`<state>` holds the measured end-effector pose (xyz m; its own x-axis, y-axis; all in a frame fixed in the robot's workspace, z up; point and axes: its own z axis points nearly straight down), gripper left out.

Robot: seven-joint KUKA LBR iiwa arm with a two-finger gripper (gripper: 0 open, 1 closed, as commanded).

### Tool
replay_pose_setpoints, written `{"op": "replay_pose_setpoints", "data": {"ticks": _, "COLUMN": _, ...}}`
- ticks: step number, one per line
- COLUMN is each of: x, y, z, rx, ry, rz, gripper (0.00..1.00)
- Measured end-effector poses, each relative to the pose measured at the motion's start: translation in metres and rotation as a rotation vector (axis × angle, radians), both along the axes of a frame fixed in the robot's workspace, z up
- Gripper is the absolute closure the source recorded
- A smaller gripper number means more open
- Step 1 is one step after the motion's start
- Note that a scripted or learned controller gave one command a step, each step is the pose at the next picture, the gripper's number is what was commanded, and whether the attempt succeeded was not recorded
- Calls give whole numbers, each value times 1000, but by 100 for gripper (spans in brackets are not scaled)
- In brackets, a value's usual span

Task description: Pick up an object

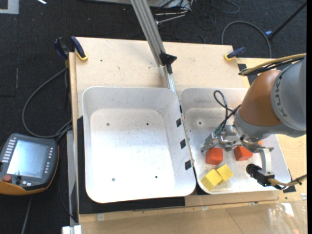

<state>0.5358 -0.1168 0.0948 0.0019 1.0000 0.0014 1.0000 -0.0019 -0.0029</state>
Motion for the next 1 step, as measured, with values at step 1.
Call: {"op": "replay_pose_setpoints", "data": {"ticks": 1, "x": -35, "y": 12, "z": 1, "rx": -1, "ry": -3, "rz": 0, "gripper": 0}}
